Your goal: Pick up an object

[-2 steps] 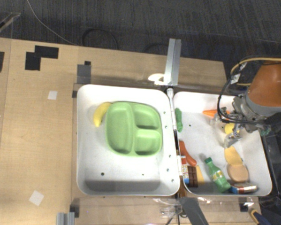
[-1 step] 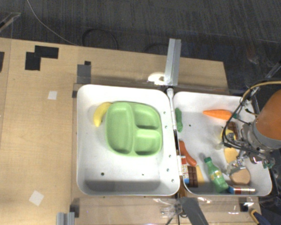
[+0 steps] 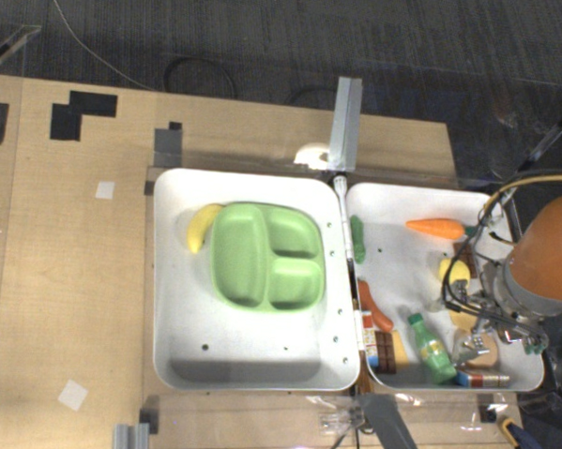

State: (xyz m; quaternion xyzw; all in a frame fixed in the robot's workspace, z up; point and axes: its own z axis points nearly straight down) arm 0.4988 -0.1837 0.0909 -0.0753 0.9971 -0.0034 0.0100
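The right bin point(image 3: 401, 263) holds an orange carrot point(image 3: 436, 229) at the back, a yellow object point(image 3: 454, 272) partly under the arm, and a green plastic bottle point(image 3: 431, 349) lying near the front. My gripper point(image 3: 477, 334) hangs low over the right side of this bin. It is just right of the bottle and in front of the yellow object. The orange-banded wrist point(image 3: 547, 256) above hides part of it, and I see nothing clearly held.
A red-orange item point(image 3: 375, 311) and a brown box point(image 3: 384, 351) lie along the right bin's left wall, with a green stick point(image 3: 356, 237) further back and a pen-like item point(image 3: 484, 378) at the front. The left bin point(image 3: 165, 288) holds a green divided plate point(image 3: 265, 256) and a banana point(image 3: 201, 226).
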